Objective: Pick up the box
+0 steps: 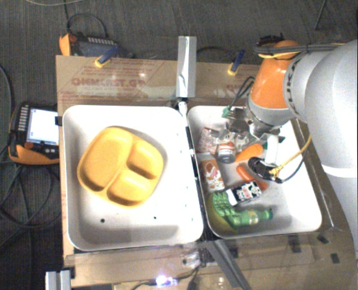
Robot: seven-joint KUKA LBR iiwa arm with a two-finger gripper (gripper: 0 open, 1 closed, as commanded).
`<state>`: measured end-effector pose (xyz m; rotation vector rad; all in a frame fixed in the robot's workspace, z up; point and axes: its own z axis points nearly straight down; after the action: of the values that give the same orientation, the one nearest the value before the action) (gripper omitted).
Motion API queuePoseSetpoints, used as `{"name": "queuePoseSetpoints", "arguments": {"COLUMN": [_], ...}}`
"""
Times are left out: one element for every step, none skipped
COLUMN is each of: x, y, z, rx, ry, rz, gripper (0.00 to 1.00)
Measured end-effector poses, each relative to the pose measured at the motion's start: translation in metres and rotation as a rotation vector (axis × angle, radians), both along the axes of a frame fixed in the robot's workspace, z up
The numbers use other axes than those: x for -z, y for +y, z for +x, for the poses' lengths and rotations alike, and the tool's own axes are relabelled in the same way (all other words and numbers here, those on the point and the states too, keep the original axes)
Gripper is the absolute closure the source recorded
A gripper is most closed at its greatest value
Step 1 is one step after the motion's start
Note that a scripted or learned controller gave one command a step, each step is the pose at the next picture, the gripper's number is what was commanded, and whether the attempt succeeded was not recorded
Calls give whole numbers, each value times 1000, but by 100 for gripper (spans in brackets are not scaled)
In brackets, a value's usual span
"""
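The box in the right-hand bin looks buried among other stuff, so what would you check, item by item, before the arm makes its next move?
1. Box found: the small black-and-white box lies in the right bin, unobstructed from above. Ok.
2. Gripper over the box: it hangs over the bin's far part, not the box. Not ok.
3. Room around the box: a green bottle and an orange item lie close beside it. Not ok.
4. Gripper already holds something: cannot tell.
5. Drop area: the left bin holds a yellow divided tray, with bare floor around it. Ok.
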<state>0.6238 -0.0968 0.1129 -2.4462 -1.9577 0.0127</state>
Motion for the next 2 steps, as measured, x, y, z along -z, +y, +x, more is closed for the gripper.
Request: {"name": "queuePoseSetpoints", "arguments": {"x": [-65, 17], "y": [8, -67], "z": [32, 38], "rx": [25, -208], "ry": [-1, -3], "rz": [-2, 2], "gripper": [100, 100]}}
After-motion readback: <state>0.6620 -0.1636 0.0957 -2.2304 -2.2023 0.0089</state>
